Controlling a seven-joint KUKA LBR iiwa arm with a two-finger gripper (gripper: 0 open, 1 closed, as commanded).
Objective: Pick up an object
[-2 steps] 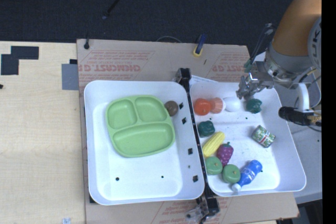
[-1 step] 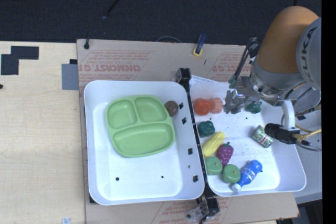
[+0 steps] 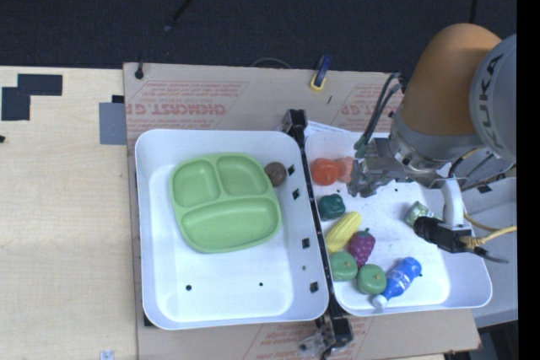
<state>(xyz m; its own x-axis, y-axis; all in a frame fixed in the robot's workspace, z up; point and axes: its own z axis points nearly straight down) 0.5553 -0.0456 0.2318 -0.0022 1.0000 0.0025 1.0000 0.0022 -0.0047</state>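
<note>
Beside the orange toy [image 3: 326,172], pincer [image 3: 361,184] hovers.

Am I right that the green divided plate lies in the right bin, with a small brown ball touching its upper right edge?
Not quite: the plate lies in the left bin, not the right one. The camera view shows this. The brown ball does sit against its upper right edge.
</note>
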